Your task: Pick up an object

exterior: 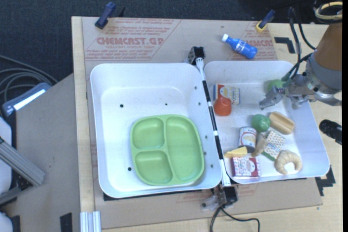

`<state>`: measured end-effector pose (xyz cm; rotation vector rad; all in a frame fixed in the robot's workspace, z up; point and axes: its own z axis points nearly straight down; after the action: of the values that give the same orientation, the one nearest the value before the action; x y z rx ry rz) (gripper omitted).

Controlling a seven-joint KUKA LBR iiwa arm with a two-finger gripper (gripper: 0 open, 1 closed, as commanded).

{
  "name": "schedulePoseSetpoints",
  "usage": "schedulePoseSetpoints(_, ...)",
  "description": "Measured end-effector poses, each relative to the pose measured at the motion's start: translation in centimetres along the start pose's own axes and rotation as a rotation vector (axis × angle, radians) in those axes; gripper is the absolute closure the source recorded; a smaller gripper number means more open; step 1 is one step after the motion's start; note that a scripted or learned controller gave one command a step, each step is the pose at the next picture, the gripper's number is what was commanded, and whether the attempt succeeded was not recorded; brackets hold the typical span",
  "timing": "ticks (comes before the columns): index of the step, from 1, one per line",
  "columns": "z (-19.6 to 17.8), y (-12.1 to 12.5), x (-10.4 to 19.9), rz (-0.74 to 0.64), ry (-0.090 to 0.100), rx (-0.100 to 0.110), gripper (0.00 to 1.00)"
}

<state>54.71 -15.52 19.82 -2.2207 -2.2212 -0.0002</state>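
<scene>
I see my end effector (277, 96) over the right bin (321, 141), its fingers spread and pinching nothing. A green ball (275, 86) sits just behind it. Below lie a hot dog (281, 123), a croissant (288, 161) and an orange cup (222, 106). The left bin (109, 89) holds a green tray (167, 149).

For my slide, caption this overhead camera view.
Gripper hovers over right bin of toy food; green tray in left bin.
</scene>
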Motion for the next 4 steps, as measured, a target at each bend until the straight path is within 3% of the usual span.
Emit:
schedulePoseSetpoints(1, 10.7, -0.8, 3.5, -0.001, 0.0, 0.002, 0.0)
schedulePoseSetpoints(2, 11.4, -3.7, 4.2, 0.0, 0.001, 0.002, 0.0)
schedulePoseSetpoints(3, 11.4, -3.7, 6.2, 0.0, 0.001, 0.002, 0.0)
schedulePoseSetpoints(4, 10.3, -3.6, 6.1, 0.001, 0.0, -0.001, 1.0)
